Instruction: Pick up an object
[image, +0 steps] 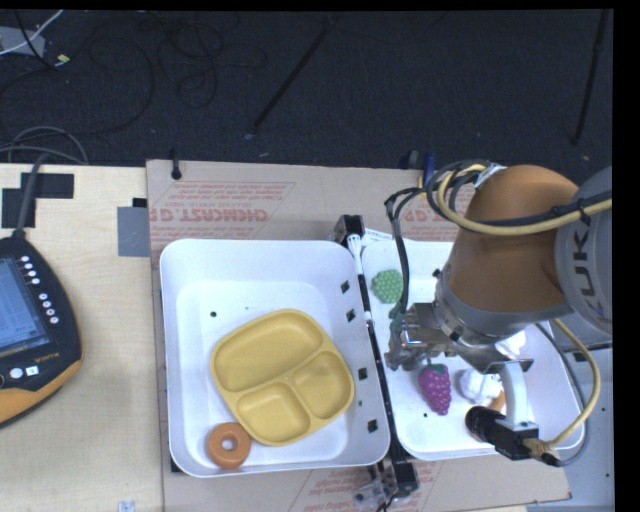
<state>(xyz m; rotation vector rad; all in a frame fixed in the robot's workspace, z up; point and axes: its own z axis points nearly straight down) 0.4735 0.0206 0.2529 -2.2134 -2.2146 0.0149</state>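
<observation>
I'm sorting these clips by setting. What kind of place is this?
Most likely a robotics lab bench, not a home. Two white bins sit on a board, toy items like a yellow divided plate and plastic grapes lie inside, and a teach pendant rests on the left.

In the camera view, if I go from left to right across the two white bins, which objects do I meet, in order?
Orange donut → yellow divided plate → green ball → purple grapes.

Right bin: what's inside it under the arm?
In the right bin: a green bumpy ball, purple grapes, a small white item. The arm covers the bin's middle, so anything beneath it is hidden.
</observation>
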